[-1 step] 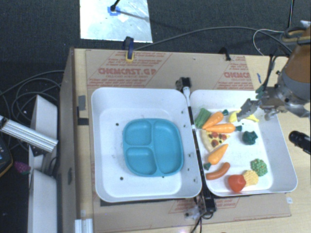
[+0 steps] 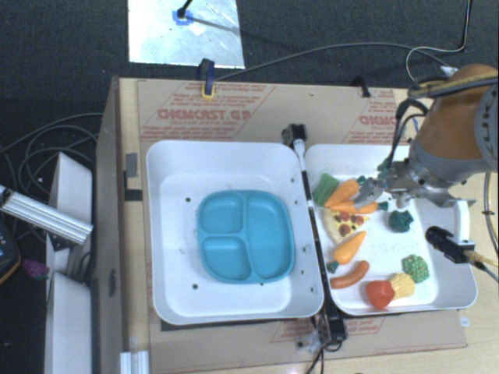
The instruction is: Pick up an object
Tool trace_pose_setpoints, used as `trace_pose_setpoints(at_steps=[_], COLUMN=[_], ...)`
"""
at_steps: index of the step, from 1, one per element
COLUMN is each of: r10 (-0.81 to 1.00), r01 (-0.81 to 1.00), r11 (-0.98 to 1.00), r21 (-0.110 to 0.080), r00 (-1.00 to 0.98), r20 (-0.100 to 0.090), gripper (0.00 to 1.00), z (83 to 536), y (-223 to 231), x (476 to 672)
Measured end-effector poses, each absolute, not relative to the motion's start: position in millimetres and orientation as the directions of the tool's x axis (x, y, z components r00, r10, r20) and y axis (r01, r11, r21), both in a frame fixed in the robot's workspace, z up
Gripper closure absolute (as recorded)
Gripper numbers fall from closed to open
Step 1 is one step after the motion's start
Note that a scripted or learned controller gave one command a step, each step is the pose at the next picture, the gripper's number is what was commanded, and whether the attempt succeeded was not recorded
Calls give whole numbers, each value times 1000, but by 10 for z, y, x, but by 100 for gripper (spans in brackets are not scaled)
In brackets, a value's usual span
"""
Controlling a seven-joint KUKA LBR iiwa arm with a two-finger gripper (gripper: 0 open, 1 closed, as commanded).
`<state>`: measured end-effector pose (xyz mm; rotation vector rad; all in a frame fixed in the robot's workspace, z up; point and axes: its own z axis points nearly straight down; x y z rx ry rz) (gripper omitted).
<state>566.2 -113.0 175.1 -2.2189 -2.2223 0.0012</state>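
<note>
Toy food lies scattered in the right bin (image 2: pixel 466 291), and we take these pieces as the objects of the task. We note an orange carrot (image 2: pixel 341 192) beside a green vegetable (image 2: pixel 323 185) at the bin's upper left, a pizza slice (image 2: pixel 345 223) just below them, a second carrot (image 2: pixel 348 246), a sausage (image 2: pixel 348 274), a red tomato (image 2: pixel 380 294) touching a piece of corn (image 2: pixel 403 285), a light green broccoli (image 2: pixel 416 268) and a dark green piece (image 2: pixel 401 221). The gripper (image 2: pixel 366 195) sits low over the upper carrot and the pizza slice; we cannot tell from this view how it stands or whether it grips anything. The left bin (image 2: pixel 168 170) holds a blue divided plate (image 2: pixel 245 235). Both bins rest on the bench (image 2: pixel 234 107).
</note>
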Motion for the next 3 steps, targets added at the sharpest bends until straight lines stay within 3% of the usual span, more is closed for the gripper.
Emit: trace_pose_setpoints(at_steps=[1, 2, 3], r10=[1000, 1000, 1000], r01=[1000, 1000, 1000], r11=[1, 0, 1], r21=[1, 13, 0], r00=[-1, 0, -1], r20=[-1, -2, 0], gripper=[0, 0, 0], z=[1286, 893, 840], y=[-1292, -891, -859], x=[5979, 5359, 4865])
